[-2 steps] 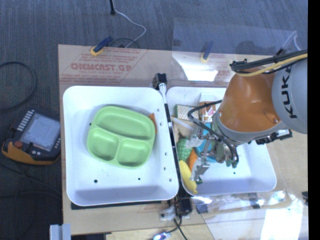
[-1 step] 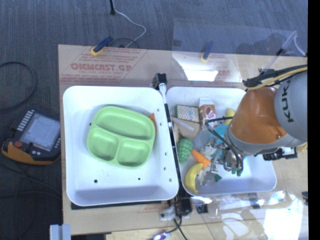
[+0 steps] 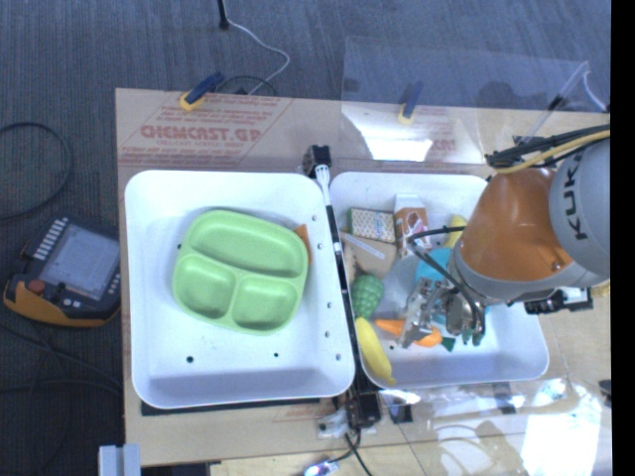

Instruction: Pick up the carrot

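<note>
Seen from above at a slant: two shallow white plastic bins side by side on a brown cardboard sheet (image 3: 198, 132) printed in faded red, roughly "CHEMCAST GP". In the left bin (image 3: 149, 266), a smooth lime-green divided plate (image 3: 240, 271) with three rounded compartments, a small orange piece (image 3: 301, 233) just beside its upper right rim. In the right bin (image 3: 516, 360), a cluttered heap: a yellow banana (image 3: 373, 351), curved and glossy, along the lower left wall; a bumpy green toy vegetable (image 3: 367, 293) just above it; a speckled flat box (image 3: 371, 224) and a small brown-and-white carton (image 3: 409, 218) near the top, print too small to read. Reaching in from the right, a grey arm with a broad orange band (image 3: 506, 236), letters "KU" legible on the grey shell. Down among the clutter, the metallic gripper (image 3: 437, 327), low in the right bin. The carrot (image 3: 417, 335), orange and slender, lying near the bin's lower middle, right of the banana and directly at the fingertips, partly masked by them. Jaws: cannot tell whether released or clenched, nor whether anything sits between them. Off to the left on grey carpet, a teach pendant (image 3: 69, 271), grey screen in an orange-trimmed casing, black cable looping beside.
</note>
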